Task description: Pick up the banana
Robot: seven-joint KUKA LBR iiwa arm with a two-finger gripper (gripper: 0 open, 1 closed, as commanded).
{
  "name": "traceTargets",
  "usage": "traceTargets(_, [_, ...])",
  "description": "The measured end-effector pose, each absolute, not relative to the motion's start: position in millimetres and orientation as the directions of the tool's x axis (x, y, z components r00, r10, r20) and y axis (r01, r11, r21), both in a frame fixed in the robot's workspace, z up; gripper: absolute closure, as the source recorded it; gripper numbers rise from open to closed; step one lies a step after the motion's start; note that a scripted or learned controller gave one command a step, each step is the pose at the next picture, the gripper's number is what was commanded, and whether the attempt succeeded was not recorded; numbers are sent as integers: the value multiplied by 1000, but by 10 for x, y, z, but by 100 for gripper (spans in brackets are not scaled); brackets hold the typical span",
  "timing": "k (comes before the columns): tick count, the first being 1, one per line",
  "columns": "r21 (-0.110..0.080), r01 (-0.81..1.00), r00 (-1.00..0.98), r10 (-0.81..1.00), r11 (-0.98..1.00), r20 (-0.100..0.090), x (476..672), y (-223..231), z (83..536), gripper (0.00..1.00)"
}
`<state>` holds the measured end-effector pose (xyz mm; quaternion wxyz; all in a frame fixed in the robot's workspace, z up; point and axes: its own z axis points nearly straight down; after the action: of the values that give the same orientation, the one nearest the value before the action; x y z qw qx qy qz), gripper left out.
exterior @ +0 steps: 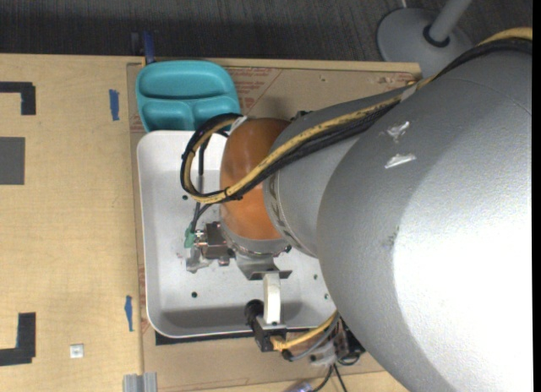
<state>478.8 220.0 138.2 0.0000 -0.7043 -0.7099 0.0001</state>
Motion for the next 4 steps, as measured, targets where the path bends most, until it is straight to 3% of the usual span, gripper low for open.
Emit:
traceTargets(1, [0,1000,-29,1000,29,0,4789,2230,1404,0])
traceTargets(2, [-1,995,97,995,-97,0,4788,2219,1345,0])
traceTargets(3, [-3,976,220,976,-220,1,4789,2251,866,0])
traceTargets(4, [-1,976,219,976,-219,5,4800,2267,972,100])
